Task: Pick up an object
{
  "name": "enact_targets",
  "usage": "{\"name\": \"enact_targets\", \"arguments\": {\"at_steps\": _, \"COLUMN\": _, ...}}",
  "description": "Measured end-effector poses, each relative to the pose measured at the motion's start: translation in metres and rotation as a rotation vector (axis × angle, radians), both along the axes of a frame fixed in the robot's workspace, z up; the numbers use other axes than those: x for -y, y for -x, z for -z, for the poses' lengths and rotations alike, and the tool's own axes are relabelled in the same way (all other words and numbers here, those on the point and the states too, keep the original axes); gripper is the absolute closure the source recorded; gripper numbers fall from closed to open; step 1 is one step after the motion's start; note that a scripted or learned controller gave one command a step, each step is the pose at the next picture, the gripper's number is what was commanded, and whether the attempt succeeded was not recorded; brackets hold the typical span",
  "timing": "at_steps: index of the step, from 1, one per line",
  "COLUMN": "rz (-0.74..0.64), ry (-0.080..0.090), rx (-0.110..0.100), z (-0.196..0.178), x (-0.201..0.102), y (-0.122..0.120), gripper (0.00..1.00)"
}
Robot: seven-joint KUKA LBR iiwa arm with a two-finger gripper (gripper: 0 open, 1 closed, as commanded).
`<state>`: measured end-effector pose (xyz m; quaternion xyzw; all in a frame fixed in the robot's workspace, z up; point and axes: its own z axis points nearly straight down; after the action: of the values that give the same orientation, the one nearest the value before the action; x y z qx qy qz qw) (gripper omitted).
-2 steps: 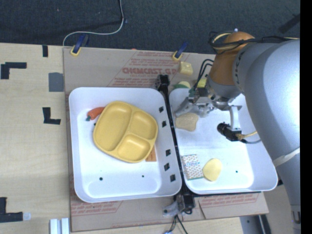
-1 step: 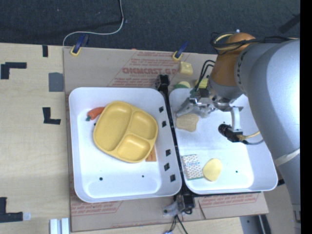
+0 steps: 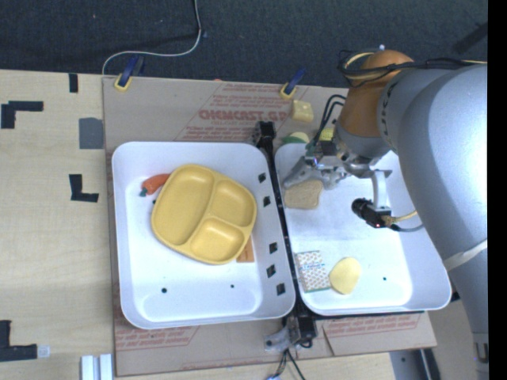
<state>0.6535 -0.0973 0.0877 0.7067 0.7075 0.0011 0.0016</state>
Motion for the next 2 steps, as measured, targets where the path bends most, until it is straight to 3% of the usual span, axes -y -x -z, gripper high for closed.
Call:
{"name": "enact_targets", "arguments": {"at_steps": 1, "rz": 0.000, "ry": -0.001, "rx": -0.001, "z": 0.000, "x": 0.006, "y": -0.006, "gripper": 0.00}}
{"name": "enact_targets", "arguments": {"at_steps": 2, "rz": 0.001, "ry": 0.000, "rx": 0.006, "z": -0.001, "x": 0.008, "y": 0.015, "gripper": 0.00}}
